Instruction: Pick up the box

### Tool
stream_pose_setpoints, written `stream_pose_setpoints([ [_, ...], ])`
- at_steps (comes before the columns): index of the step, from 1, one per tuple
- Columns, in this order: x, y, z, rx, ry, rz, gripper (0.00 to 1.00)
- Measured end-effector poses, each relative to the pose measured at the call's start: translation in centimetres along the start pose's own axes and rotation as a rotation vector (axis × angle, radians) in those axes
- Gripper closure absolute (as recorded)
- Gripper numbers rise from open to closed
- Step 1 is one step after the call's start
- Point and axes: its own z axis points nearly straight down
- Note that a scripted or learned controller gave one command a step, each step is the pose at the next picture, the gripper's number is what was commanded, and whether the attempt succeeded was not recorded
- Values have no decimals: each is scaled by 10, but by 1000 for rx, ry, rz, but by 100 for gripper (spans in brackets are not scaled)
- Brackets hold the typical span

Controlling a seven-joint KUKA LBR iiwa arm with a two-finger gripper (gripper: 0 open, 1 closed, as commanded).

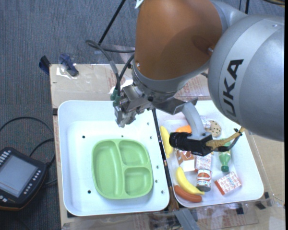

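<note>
Lying askew, small red-and-white box [228,183]

Green plate and the toy food beside it

A green three-section plate [122,168] lies flat in the left white bin [69,128]. Right of the plate, in the right white bin [253,178], one yellow banana [166,142] lies along the wall nearest the plate. A second banana [186,181] sits just beside a red sausage [187,194]. Farther right of the plate are a red-labelled bottle [204,174], a small green bottle [224,161] and a speckled cookie [214,128]. Well left of the plate, off the cardboard-covered worktop [86,80], sits a handheld screen unit [14,175].
</note>
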Motion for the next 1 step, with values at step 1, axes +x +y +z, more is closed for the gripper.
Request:
stream_pose_setpoints([
  [1, 5, -1, -41, -3, -1, -251, 100],
])
